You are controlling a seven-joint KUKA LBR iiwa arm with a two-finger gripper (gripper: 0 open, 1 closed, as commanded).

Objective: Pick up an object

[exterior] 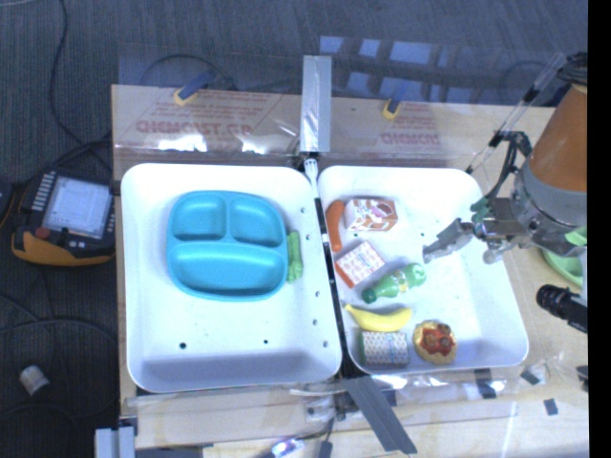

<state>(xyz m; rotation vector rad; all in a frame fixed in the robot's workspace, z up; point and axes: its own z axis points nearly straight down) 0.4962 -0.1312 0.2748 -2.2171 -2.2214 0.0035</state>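
Blue divided plate [227, 244] in left bin [153, 351]. Green strip [294, 255] touching plate's right edge. Handheld screen unit [65, 216] on floor, left of bench. Cables [38, 313] near it.

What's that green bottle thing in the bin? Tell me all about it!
The green bottle is a small toy that looks like shiny plastic, bright green with a pale band around its middle. It lies on its side in the right bin, slanting with one end up toward the right. Its lower left end touches or nearly touches the orange checkered block, and the banana lies just below it. The gripper hovers close by on its upper right, apart from it.
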